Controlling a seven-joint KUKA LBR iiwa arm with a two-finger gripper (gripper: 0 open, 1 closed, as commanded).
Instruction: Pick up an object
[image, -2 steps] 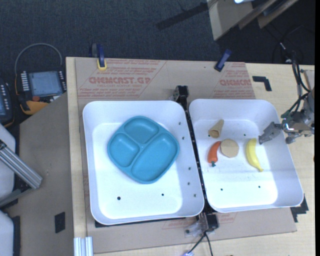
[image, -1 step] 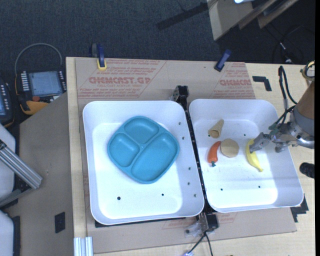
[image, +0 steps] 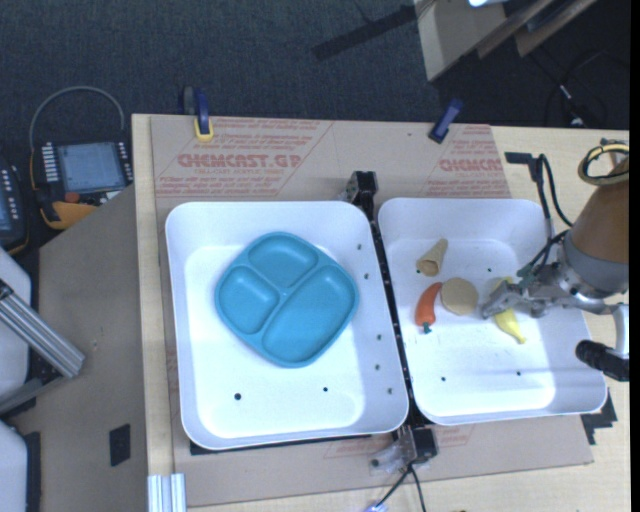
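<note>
The right bin (image: 480, 395) holds several small items. A tan cone (image: 432, 257) lies near its back, a red pepper (image: 427, 303) with a green stem lies at its left side, and a round tan piece (image: 460, 296) sits beside the pepper. A small yellow banana-like piece (image: 511, 324) lies right of centre. My gripper (image: 503, 299) reaches in from the right and sits low in this bin, between the round tan piece and the yellow piece, just above the yellow piece's upper end. Part of the yellow piece is hidden under it.
The left bin (image: 200, 380) holds a blue divided plate (image: 288, 297). A black clamp (image: 362, 186) sits between the bins at the back, and cables run along the right bin's far right edge (image: 545, 190).
</note>
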